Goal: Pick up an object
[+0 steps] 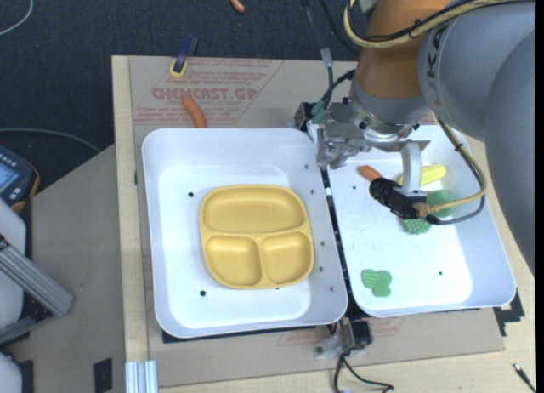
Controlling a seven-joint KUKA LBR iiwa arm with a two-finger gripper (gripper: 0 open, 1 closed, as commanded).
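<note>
right bin (463, 274), near edge: a small green piece (376, 281) lies alone, well apart from the gripper (334, 155). left bin (170, 242): holds a yellow divided plate (255, 234), flat, near its middle. further into the right bin, a second green piece (416, 225), and beyond it a yellow piece (433, 175), both toward the right side. orange piece (367, 173): lies on the right bin's floor just right of the gripper and slightly nearer the camera; long axis slanted, far end pointing left toward the gripper, near end pointing right. gripper: low over the seam between the two bins, toward their far end; spread or closed cannot be told. on the cardboard (255, 85) beyond the bins lies an orange stick (195, 111).
</note>
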